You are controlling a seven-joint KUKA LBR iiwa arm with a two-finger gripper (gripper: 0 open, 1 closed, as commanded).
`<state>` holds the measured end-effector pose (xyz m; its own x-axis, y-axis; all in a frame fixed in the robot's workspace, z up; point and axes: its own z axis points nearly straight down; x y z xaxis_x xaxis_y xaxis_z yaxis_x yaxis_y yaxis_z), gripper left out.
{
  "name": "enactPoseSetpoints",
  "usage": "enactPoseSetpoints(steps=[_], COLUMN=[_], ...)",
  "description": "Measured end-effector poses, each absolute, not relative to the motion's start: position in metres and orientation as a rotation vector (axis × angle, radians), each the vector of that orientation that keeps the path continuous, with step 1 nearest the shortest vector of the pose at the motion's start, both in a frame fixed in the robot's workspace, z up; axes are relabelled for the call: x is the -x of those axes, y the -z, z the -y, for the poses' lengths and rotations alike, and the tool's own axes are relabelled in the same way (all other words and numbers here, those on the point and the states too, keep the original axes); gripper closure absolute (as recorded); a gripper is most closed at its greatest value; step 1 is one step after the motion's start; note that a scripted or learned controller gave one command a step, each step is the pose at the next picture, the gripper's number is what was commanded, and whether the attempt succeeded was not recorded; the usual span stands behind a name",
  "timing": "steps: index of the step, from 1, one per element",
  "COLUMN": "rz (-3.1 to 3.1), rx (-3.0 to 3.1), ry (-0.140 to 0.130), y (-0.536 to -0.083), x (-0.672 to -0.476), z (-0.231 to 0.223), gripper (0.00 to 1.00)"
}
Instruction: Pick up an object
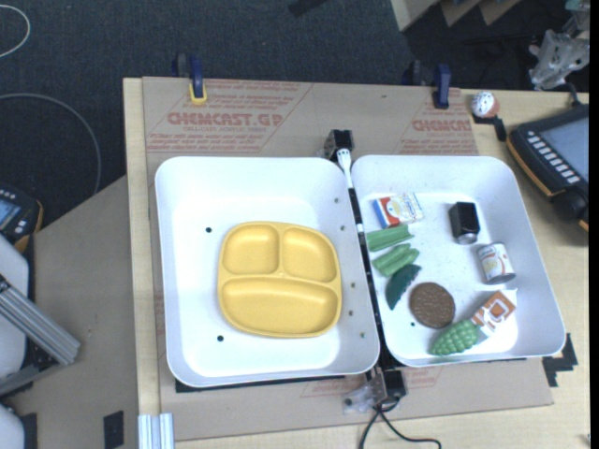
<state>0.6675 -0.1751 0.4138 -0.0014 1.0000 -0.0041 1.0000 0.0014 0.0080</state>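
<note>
The right bin [510, 190] holds several small items: a red, white and blue carton [394, 210], a black box [463, 221], a small can [494, 262], green pea pods [393, 253], a brown round cookie [432, 304], green grapes [460, 337] and an orange and white pack [495, 311]. In the left bin [187, 213] lies a yellow divided plate [279, 280].
The two bins stand side by side on a brown board [281, 115] held by blue clamps [196, 80] at the back. A tablet-like device [559, 150] lies at the right beyond the bins. Cables run at the bench's front edge.
</note>
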Motion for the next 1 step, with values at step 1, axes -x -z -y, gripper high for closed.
enactPoseSetpoints(steps=[1], rz=[-2.251], rx=[-2.216], ry=[0.008], y=[-0.2427], x=[-0.6619], z=[-0.0154], gripper=[1.00])
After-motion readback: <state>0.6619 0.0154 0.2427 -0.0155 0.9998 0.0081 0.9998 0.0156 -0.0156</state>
